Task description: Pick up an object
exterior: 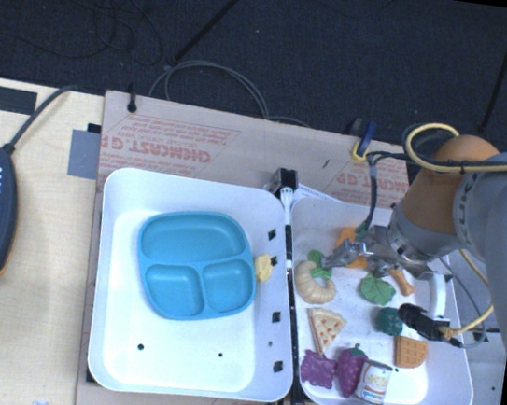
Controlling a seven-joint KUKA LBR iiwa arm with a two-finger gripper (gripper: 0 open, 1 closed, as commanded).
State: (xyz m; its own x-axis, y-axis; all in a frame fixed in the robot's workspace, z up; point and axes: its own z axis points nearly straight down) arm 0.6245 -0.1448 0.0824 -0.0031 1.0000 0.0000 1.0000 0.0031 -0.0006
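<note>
Pincer [352,252] hung low in the upper part of the right-hand white bin [452,392], at the end of the grey arm [479,207] with its orange band, which reached in from the right. Whether it was wide or narrow could not be told, and nothing showed plainly between its tips. Just beside it, toward the bin's left wall, lay a pale beige toy vegetable with a green top [314,281]. Near its other side sat a small green leafy piece [377,288] and an orange stick-like piece [402,283]. Further toward the bin's front lay a wedge like a pizza slice [324,328], a dark green piece [388,320], an orange waffle-like square [410,351], two purple items [334,369] and a small tin can [374,384]. In the left bin [113,318] rested a blue divided plate [195,264], with a small yellow piece [264,267] at its right edge.
</note>
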